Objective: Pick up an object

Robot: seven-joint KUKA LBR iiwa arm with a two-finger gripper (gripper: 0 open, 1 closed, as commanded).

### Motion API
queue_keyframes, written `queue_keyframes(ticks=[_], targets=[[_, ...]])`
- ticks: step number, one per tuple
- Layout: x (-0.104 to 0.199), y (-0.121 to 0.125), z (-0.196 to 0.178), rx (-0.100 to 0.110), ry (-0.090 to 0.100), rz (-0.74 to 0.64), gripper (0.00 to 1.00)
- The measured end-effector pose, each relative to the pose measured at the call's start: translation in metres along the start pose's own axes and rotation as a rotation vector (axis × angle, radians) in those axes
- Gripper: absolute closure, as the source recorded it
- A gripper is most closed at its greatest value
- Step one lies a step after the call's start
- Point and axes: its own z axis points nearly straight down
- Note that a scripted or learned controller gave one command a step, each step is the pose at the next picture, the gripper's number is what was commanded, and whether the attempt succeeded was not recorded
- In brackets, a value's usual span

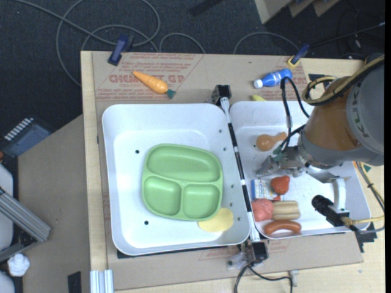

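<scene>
The right bin (245,116) holds several toy foods: a tan pear-shaped piece (267,141), a red piece (280,184), a pink piece (263,209), a tan bun (286,210) and a red sausage (281,227). My gripper (278,162) hangs low over this bin, between the tan pear-shaped piece and the red piece. The arm's orange band (330,124) and grey body cover the bin's right side. The left bin (122,136) carries a green divided plate (181,180) with a yellow piece (215,221) at its lower right corner.
On the cardboard behind the bins lie a toy carrot (151,82), a blue and white bottle (272,79) and two blue clips (119,49). A black clamp (222,94) sits where the bins meet. Cables trail over the dark floor beyond.
</scene>
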Motion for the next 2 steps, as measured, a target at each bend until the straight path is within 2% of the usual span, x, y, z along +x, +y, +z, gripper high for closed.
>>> queue_keyframes(ticks=[1, 2], targets=[[0.003, -0.027, 0.011, 0.007, 0.008, 0.000, 0.00], [0.002, -0.026, 0.001, 0.005, 0.006, 0.000, 1.00]])
